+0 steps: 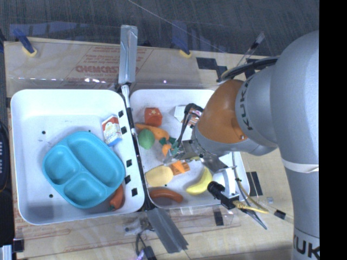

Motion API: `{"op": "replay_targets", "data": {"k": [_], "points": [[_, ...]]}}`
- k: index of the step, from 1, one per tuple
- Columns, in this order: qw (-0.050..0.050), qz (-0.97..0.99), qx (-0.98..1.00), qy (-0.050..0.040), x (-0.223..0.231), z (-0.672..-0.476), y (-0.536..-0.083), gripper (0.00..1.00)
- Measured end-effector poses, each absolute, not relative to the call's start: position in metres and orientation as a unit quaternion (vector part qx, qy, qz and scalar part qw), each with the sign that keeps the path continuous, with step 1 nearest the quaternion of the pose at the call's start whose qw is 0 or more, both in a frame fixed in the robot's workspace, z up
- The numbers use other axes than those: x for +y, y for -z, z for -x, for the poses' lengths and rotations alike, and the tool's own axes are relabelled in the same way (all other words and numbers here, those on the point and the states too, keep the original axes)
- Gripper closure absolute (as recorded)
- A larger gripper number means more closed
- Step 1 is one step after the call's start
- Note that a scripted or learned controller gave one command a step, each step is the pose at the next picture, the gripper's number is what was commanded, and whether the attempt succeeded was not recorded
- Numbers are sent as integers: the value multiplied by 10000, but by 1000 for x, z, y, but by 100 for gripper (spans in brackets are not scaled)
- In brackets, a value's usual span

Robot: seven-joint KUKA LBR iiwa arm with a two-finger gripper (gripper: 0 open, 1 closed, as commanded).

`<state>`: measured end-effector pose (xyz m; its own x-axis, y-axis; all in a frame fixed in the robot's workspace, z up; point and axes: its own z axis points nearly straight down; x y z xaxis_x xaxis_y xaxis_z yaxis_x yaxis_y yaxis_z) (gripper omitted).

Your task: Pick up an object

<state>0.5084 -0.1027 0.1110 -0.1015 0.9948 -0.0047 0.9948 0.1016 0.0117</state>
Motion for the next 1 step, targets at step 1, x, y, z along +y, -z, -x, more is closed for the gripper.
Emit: {"op": "replay_targets", "data": {"k": [1], "points": [[8,-6676,7445,-27,-32,-515,-195,100]]}}
